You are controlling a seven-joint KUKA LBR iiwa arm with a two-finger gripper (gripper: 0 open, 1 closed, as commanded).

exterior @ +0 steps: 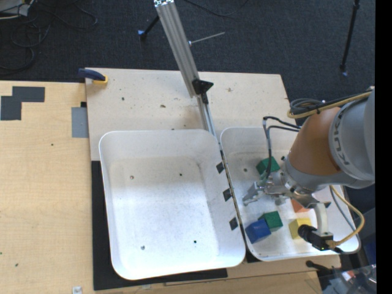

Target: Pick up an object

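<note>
Currently the gripper [254, 193] is hanging inside the right bin [240, 141], close to the wall it shares with the left bin [122, 141]; whether its fingers are spread or closed, I cannot tell. A blue block [258, 231] is lying just toward the bin's front from the gripper, touching a green block [272, 220]. A yellow block [296, 227] is sitting beyond them, and another green piece [267, 165] is sitting toward the back. That shared wall is crowding the blue block.

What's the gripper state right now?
Gripper: over the right bin, near the green block. Open, shut or holding something: cannot be told.
</note>
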